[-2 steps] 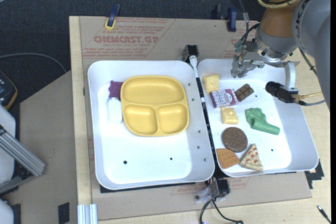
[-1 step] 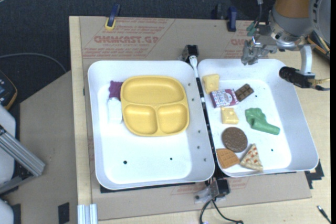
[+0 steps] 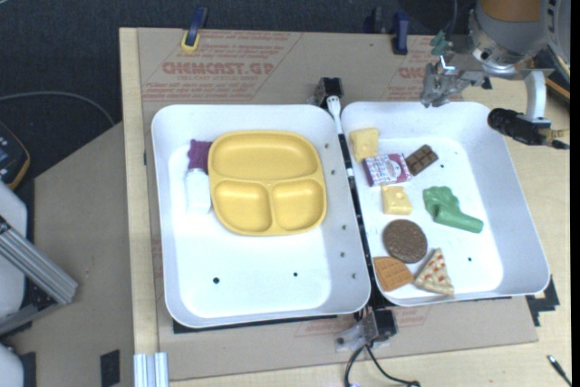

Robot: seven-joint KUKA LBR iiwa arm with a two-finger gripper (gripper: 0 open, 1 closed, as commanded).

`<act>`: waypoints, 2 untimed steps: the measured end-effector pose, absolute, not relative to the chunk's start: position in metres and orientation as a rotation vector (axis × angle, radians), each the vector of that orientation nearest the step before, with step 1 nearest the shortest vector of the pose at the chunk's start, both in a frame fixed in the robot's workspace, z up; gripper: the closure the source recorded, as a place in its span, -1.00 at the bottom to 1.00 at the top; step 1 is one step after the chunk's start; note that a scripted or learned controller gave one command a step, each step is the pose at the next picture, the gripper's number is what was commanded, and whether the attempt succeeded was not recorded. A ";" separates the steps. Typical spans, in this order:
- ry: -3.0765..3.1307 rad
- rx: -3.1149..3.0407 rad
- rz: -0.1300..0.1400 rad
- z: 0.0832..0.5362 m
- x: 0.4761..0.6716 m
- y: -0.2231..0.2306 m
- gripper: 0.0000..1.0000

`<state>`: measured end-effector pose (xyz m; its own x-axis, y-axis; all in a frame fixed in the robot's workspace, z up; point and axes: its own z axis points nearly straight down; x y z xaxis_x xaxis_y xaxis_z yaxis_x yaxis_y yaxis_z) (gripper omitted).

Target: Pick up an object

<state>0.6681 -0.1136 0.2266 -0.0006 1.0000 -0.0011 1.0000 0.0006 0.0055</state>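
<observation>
Dark carpet lay behind a cardboard-topped bench (image 3: 272, 59) bearing two white bins side by side. Held a yellow divided tray (image 3: 267, 181) in the left bin (image 3: 254, 285), with a purple item (image 3: 198, 153) and a white one (image 3: 197, 190) tucked beside it. Carried the pickable clutter in the right bin (image 3: 507, 222): a pale cheese wedge (image 3: 364, 142), a pink wrapped packet (image 3: 384, 168), a chocolate piece (image 3: 420, 159), a small yellow block (image 3: 395, 199), a green toy (image 3: 450, 209), a round brown cookie (image 3: 404, 240), a cracker (image 3: 392, 273) and a pizza slice (image 3: 435, 273).

Hovered the gripper (image 3: 441, 91) over the far rim of the right bin, touching nothing and holding nothing. Could not tell the gap between its fingers (too small and too cluttered at that angle).

Judged the step as the approach, nothing yet chosen. Best done by picking a piece standing apart from its neighbours, probably the green toy or the chocolate piece, rather than the cracker and pizza slice lying against each other. Worth centring above the piece first, then descending straight, spanning its narrow side, and keeping off the bin wall.
</observation>
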 end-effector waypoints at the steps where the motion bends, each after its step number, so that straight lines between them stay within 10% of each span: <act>1: 2.231 2.217 0.000 0.224 0.656 -0.056 1.00; 2: 2.227 2.215 0.003 0.230 0.658 -0.011 1.00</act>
<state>0.6580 -0.0110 0.2295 -0.0053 1.0000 0.0012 1.0000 0.0053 0.0017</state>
